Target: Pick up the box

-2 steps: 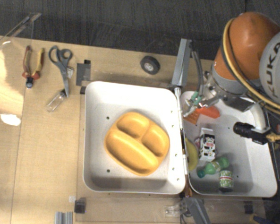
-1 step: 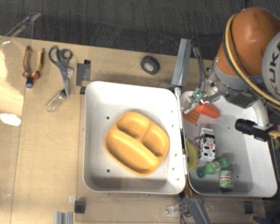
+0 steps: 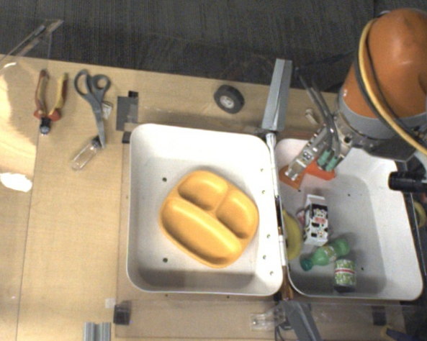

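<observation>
A small white box (image 3: 316,220) with black and red print lies in the right bin (image 3: 384,213), left of its middle. My gripper (image 3: 313,164) hangs over that bin's far left corner, up and slightly left of the box and apart from it. A flat orange-red piece (image 3: 316,174) sits right at the gripper's tip. I cannot tell whether it is held or lies on the bin floor.
A green bottle (image 3: 325,254), a small can (image 3: 344,273) and a yellow banana (image 3: 292,234) lie near the box. The left bin (image 3: 147,198) holds a large yellow bun-shaped object (image 3: 209,218). Scissors (image 3: 96,101), pliers (image 3: 48,98) and a tape roll (image 3: 229,99) lie on the bench.
</observation>
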You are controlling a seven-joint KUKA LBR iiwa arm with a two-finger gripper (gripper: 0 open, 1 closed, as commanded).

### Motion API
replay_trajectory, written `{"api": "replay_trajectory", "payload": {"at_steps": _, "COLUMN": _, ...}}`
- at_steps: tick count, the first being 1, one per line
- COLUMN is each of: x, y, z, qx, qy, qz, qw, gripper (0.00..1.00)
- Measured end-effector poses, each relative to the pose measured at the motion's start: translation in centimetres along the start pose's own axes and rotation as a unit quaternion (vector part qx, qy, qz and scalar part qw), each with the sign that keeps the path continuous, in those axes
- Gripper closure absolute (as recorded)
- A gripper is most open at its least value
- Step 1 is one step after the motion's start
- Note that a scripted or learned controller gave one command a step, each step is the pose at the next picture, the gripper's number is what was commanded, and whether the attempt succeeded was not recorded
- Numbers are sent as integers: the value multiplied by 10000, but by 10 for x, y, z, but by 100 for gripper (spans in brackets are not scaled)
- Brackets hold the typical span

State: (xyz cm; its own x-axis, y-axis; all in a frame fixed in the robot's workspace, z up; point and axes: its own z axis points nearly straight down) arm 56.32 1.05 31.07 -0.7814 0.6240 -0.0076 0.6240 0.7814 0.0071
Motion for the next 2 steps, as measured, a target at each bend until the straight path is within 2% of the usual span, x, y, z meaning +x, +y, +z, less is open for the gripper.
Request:
{"api": "replay_trajectory", "payload": {"at_steps": 1, "x": 18, "y": -24, "z": 67, "qx": 25, "qy": 15, "qz": 3113, "qw": 9503, "gripper": 100}}
{"api": "replay_trajectory", "payload": {"at_steps": 2, "x": 1, "y": -42, "z": -2, "qx": 1, "qy": -5, "qz": 533, "qw": 9986, "gripper": 100}}
